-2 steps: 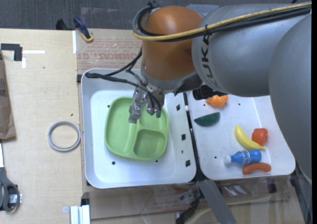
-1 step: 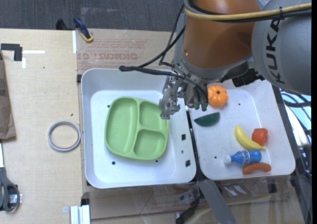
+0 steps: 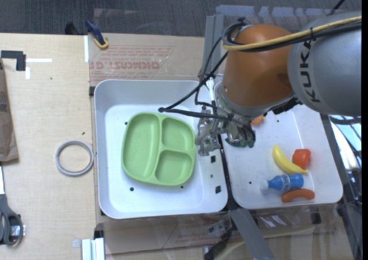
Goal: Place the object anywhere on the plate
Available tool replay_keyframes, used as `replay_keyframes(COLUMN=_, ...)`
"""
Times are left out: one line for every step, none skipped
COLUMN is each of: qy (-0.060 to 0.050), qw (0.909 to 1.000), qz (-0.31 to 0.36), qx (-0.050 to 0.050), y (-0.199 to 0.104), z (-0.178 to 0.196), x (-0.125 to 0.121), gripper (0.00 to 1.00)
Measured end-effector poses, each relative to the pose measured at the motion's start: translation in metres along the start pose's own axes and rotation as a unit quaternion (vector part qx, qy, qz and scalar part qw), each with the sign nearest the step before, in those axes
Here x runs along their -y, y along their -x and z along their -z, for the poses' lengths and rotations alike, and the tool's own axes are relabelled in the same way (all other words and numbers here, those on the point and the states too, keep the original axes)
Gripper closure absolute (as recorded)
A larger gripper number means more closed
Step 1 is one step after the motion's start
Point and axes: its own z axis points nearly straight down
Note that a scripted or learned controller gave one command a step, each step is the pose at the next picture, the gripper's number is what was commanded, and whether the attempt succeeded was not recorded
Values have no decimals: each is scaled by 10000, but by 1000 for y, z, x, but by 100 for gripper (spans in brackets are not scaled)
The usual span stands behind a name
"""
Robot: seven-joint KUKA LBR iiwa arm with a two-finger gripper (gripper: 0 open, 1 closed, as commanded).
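Hovering tool (image 3: 208,138), grip state indiscernible, beside plate (image 3: 158,148); risk: releasing here drops anything carried short of it.

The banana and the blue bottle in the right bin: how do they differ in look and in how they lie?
The banana is yellow and curved; the blue bottle is blue, straight, with a white end. The banana runs diagonally, upper left to lower right; the bottle lies nearly level, just below it. The banana's lower end is beside a red object; the bottle sits above an orange sausage-shaped piece. Both are small things lying in the right bin, not on the green plate.
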Motion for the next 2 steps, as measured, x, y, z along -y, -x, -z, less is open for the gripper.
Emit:
replay_keyframes(qy=3, qw=9910, qz=1341, qx=0, y=-37, z=1, x=-51, gripper=100)
replay_keyframes(qy=6, qw=9552, qz=2960, qx=12, y=25, z=-44, x=-48, gripper=100)
